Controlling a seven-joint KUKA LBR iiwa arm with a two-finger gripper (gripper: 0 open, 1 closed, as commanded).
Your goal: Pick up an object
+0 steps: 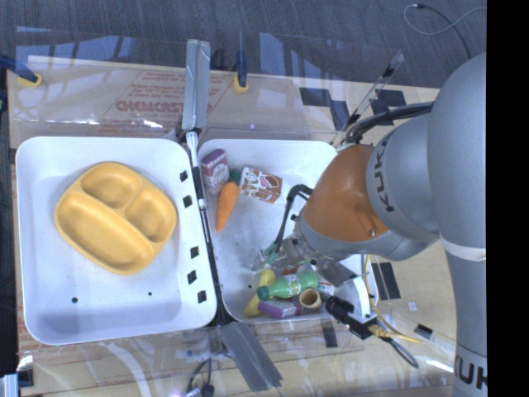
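My gripper (281,259) reaches down into the right bin (314,151), just above a pile of small things at the bin's front. The pile holds a green bottle (289,286), a yellow piece (252,304) and a purple piece (277,309). The arm's grey and orange wrist hides most of the gripper. Farther back in the same bin lie an orange carrot (226,205), a brown and white carton (260,184) and a small purple and white carton (215,169).
The left bin (50,304) holds a yellow divided plate (116,215). A row of black clips runs down the wall between the bins. The arm's bulk covers the right half of the right bin.
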